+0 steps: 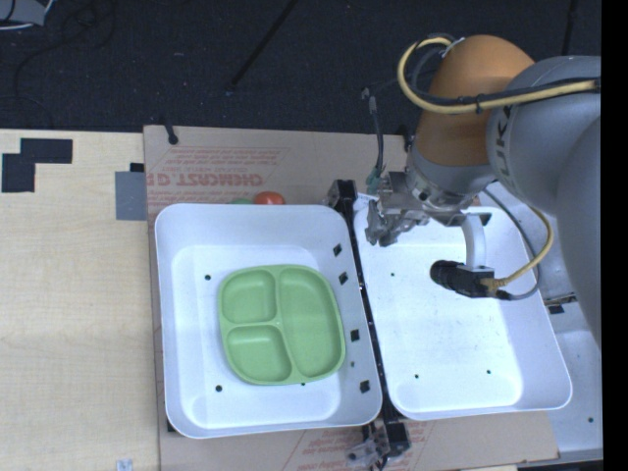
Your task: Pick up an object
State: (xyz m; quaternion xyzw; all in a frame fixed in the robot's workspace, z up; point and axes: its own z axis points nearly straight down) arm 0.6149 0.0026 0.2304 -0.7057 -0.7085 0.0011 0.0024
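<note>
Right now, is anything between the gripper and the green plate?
Only the bins' adjoining rims. The gripper is over the right bin's top left corner; the green plate lies in the left bin, uncovered.

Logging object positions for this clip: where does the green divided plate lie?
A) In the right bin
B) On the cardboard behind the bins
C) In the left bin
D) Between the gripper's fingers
C: the green divided plate lies flat on the floor of the left bin, while the gripper hangs over the far left corner of the right bin, well apart from it.
</note>
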